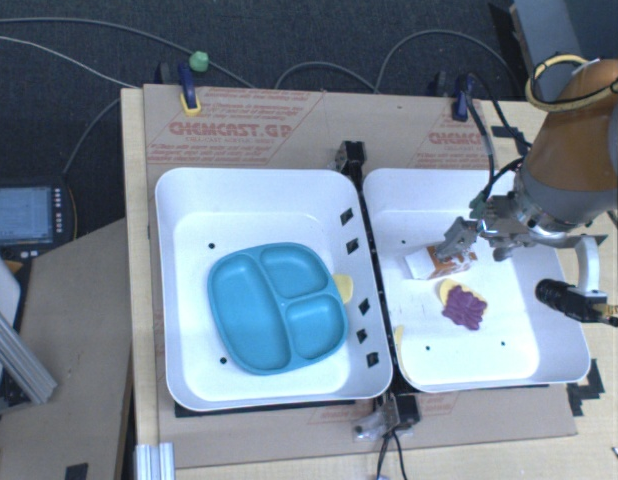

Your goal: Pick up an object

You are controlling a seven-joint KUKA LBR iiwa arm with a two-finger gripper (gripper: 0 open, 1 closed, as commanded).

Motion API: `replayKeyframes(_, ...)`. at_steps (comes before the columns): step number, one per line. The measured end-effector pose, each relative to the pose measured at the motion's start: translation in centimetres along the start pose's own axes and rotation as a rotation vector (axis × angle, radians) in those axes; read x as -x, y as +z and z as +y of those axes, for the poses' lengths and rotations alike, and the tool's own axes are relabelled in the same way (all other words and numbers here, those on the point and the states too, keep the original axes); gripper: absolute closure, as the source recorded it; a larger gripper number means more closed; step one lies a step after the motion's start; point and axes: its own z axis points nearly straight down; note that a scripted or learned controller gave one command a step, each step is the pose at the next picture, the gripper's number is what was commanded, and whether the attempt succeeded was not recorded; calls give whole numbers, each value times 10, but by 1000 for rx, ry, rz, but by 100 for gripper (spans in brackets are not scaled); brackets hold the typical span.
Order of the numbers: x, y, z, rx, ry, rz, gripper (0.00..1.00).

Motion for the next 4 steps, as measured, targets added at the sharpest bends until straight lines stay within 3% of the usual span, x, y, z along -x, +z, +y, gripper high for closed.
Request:
replayKeyframes(2, -5, 110, -3, -2, 1, 0, 0)
replayKeyframes(3, -5, 96, -2, 5, 2, -2, 100)
replayKeyframes(4, -7, 53, 0, 5, 0, -2, 100)
